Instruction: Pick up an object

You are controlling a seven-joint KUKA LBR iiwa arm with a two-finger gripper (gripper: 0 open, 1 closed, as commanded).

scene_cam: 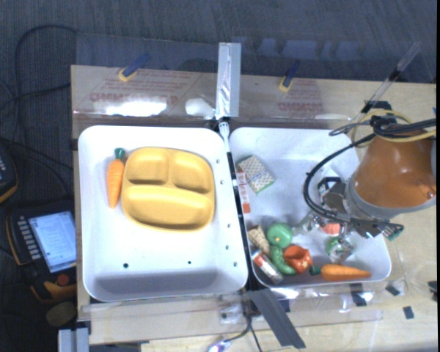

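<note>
Low, jaws (336, 235) near right bin (308, 147) front edge, state unclear; toys crowd front, back open.

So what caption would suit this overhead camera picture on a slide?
Grey, orange-banded robot arm reaching into the right white bin of toy food; yellow divided tray beside an orange toy carrot in the left.

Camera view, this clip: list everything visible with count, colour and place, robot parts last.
bins: 2, white, side by side on the bench
divided tray: 1, yellow, left bin
carrot: 1, orange, left bin, left of the tray
second carrot: 1, orange, right bin, front edge
small box: 1, checkered, right bin, back left
toy foods: several, green, red and tan, right bin, front
handheld pendant: 1, dark, left of the bench
arm: 1, grey, orange band, over the right bin
gripper: 1, low in the right bin
</note>
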